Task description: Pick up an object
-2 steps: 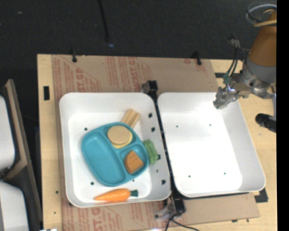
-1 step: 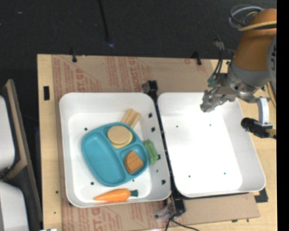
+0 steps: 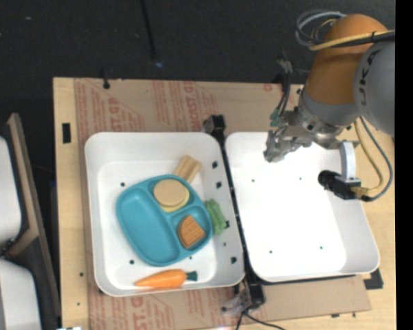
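The left bin holds a blue divided tray with a round tan biscuit and a brown toast piece in its compartments. A tan wooden block lies just behind the tray, a small green piece leans at its right edge, and an orange carrot lies near the bin's front wall. My gripper hangs over the back left corner of the right bin, well apart from all these objects. Nothing shows between its fingers.
A black divider runs between the two bins. The arm's orange band and a black cable fitting stand over the right bin's back right part. Cardboard covers the bench behind the bins.
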Available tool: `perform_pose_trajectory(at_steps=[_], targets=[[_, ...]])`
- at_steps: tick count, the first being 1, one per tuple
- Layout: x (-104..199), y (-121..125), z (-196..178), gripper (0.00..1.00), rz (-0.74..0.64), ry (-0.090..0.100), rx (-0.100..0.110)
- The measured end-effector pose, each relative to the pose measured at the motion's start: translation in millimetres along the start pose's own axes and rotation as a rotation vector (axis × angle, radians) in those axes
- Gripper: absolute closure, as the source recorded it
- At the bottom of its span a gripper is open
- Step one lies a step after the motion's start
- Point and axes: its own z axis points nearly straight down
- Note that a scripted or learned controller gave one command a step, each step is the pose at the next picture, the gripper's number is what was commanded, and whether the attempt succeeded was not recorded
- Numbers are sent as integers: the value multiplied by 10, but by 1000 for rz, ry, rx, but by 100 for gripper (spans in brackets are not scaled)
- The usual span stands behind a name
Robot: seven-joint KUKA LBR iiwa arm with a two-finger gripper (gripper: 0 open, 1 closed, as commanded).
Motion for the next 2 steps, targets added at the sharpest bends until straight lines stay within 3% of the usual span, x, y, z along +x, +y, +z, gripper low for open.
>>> perform_pose_trajectory(at_steps=[2], targets=[[1114, -207, -84, 100, -1, 1, -1]])
